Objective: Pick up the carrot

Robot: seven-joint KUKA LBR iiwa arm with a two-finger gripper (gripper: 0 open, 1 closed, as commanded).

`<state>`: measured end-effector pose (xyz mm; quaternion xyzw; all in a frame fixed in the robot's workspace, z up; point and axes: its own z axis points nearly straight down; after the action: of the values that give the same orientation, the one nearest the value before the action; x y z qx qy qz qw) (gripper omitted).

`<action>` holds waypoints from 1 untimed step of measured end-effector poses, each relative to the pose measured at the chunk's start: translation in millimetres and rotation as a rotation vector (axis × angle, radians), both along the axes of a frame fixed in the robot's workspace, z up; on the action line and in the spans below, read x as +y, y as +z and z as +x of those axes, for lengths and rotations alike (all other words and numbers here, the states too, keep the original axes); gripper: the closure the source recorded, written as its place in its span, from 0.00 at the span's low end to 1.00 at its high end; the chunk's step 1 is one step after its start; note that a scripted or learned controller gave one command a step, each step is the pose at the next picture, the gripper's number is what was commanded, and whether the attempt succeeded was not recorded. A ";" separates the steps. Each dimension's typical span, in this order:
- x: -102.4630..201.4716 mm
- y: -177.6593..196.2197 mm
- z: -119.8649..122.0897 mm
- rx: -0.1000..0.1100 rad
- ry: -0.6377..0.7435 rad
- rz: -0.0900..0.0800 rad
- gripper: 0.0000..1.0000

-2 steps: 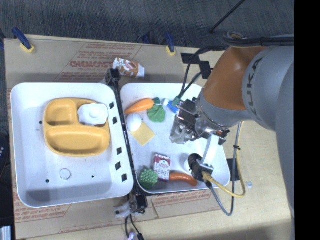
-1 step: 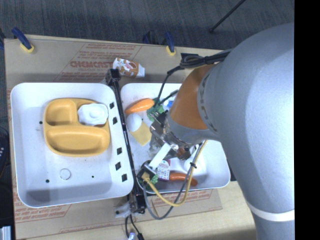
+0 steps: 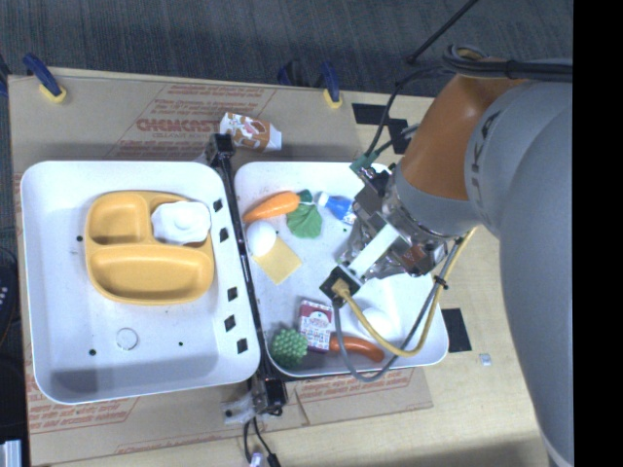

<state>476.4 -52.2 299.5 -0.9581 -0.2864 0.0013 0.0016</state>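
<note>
The carrot (image 3: pixel 272 205) is orange with a green tip and lies at a slant in the far left corner of the right bin (image 3: pixel 433 343). My gripper (image 3: pixel 375 214) hangs over the right half of that bin, to the right of the carrot and apart from it. The wrist covers the gripper from above. A green leafy piece (image 3: pixel 305 221) and a small blue item (image 3: pixel 338 205) lie between the carrot and the gripper.
Also in the right bin are a white egg (image 3: pixel 261 238), a yellow cheese slice (image 3: pixel 279 261), a red box (image 3: pixel 315 325), a green broccoli (image 3: pixel 287 345) and an orange-red long piece (image 3: pixel 358 347). The left bin (image 3: pixel 58 358) holds a yellow divided plate (image 3: pixel 146 266) bearing a white item (image 3: pixel 182 222). A small packet (image 3: pixel 249 131) lies behind the bins.
</note>
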 end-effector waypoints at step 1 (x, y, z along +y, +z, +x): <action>50.0 -83.2 -1.1 0.006 -0.369 0.000 1.00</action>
<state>475.2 -2.2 216.2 -0.9944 -0.1056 0.0037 0.0027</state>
